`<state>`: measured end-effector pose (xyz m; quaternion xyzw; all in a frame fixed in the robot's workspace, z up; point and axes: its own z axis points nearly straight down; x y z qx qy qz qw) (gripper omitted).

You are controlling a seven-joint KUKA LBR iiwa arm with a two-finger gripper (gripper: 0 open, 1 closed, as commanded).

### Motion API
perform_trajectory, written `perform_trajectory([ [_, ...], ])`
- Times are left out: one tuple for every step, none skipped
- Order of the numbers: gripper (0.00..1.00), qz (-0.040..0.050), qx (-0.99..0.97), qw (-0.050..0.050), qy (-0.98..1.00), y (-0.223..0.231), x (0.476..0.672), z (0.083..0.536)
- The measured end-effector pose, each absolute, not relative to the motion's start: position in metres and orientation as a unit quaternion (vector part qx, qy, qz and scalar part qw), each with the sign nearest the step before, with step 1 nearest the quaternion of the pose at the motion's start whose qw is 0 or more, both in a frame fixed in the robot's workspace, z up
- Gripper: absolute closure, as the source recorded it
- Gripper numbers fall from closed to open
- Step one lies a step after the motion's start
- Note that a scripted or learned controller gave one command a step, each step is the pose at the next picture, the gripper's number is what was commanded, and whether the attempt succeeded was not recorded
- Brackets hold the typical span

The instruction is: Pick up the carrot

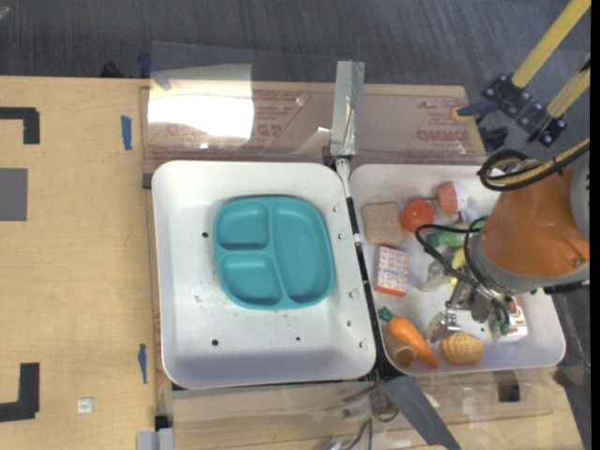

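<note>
Fingers first: I can't tell how far apart they are, because the gripper (474, 311) is a jumble of metal and cable under the orange wrist band, and I can't make out anything held in it. It hangs over the front part of the right bin (551, 349), right of centre.

The carrot (411, 337) lies in that bin's front left corner. It is set at a slant, close to the wall next to the left bin (178, 251), and to the left of the gripper and apart from it. Just right of the carrot, almost touching it, sits a yellow-brown lumpy item (462, 348), directly in front of the gripper.

Further back in the right bin I see a red and white packet (392, 271), a brown slice of bread (382, 221), a tomato (417, 216) beside the bread, and something green (448, 240) partly under black cable. The left bin holds a teal divided plate (275, 251) near its middle.
</note>
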<state>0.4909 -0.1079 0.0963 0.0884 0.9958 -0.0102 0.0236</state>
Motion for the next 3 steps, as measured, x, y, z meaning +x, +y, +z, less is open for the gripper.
perform_trajectory([
  [0.0, -0.0082, 0.062, 0.024, 0.998, -0.103, 0.492, 0.096],
  [0.0, -0.0018, 0.133, 0.01, 0.991, -0.095, 0.491, 0.091],
  [0.0, 0.0001, 0.274, 0.005, 0.962, -0.12, 0.482, 0.198],
])
